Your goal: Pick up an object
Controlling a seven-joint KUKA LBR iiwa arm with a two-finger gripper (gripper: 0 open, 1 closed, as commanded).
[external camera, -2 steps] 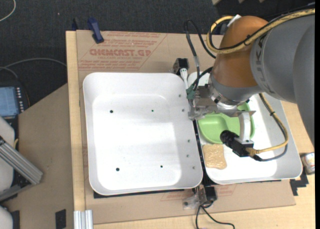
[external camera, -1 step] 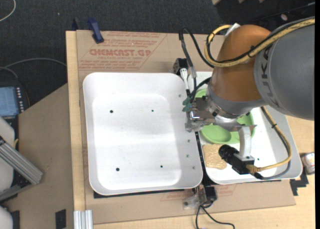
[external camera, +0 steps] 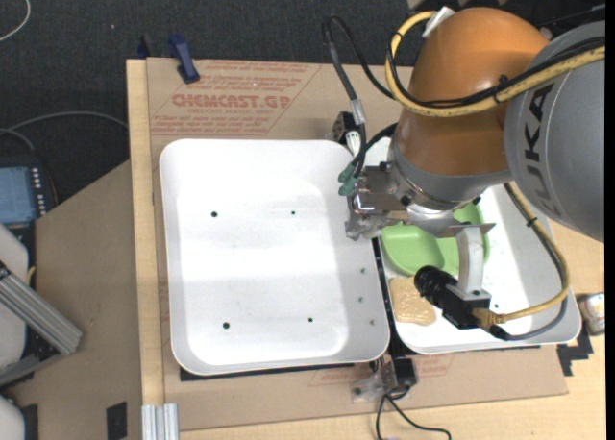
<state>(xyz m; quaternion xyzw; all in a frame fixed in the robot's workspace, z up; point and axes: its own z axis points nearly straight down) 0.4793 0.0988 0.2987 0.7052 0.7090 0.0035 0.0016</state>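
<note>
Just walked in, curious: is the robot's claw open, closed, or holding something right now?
Gripper: cannot be told from this view. It hangs over the right bin, above a green object, with a tan object beside.

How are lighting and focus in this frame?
Camera view: focus is fairly sharp throughout; the left bin is bright, nearly washed out at its centre; the arm shades the green thing in the right bin; no motion blur.
</note>
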